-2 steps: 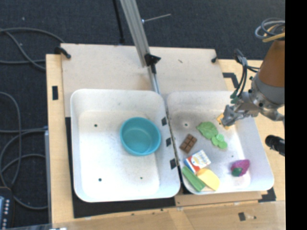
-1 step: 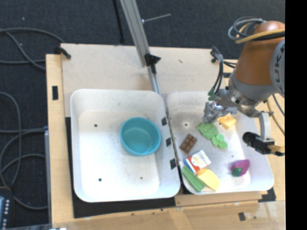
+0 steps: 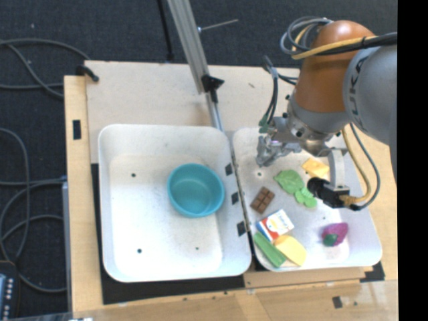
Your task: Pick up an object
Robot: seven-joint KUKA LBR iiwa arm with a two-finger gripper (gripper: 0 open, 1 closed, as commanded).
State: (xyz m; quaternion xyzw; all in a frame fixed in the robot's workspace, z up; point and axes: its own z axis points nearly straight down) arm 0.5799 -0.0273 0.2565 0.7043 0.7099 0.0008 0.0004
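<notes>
My gripper (image 3: pixel 265 154) hangs over the back left part of the right bin (image 3: pixel 364 249), pointing down, with nothing visibly between its fingers. Below and in front of it lie a brown chocolate bar (image 3: pixel 263 199), a green leafy piece (image 3: pixel 295 184) and a yellow piece (image 3: pixel 315 168) partly under the wrist. Nearer the front are a white carton with red and blue print (image 3: pixel 275 225), a green stick (image 3: pixel 267 249), a yellow wedge (image 3: pixel 292 249) and a purple toy (image 3: pixel 334 233). A blue bowl (image 3: pixel 194 190) sits in the left bin (image 3: pixel 134 246).
A slanted metal pole (image 3: pixel 194 52) rises from behind the bins' dividing edge. A black cable part (image 3: pixel 332 195) hangs off the arm over the right bin. Cables lie on the dark floor to the left.
</notes>
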